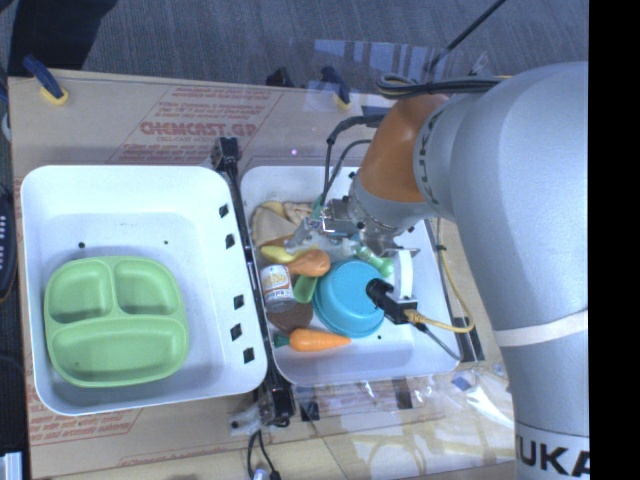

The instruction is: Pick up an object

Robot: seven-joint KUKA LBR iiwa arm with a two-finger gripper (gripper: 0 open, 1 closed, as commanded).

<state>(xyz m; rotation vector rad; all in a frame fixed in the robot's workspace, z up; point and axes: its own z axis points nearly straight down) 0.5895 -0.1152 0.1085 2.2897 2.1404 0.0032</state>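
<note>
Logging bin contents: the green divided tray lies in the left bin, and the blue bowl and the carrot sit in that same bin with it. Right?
Not quite. The camera view shows the green tray alone in the left bin; the blue bowl and the carrot sit in the right bin, under the arm.

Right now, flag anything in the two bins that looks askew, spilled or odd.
Nothing is spilled or broken. The round blue plastic bowl is tipped on its side in the right white bin, amid a crowded heap with the orange toy carrot. The green divided plate lies flat in the left white bin.
</note>
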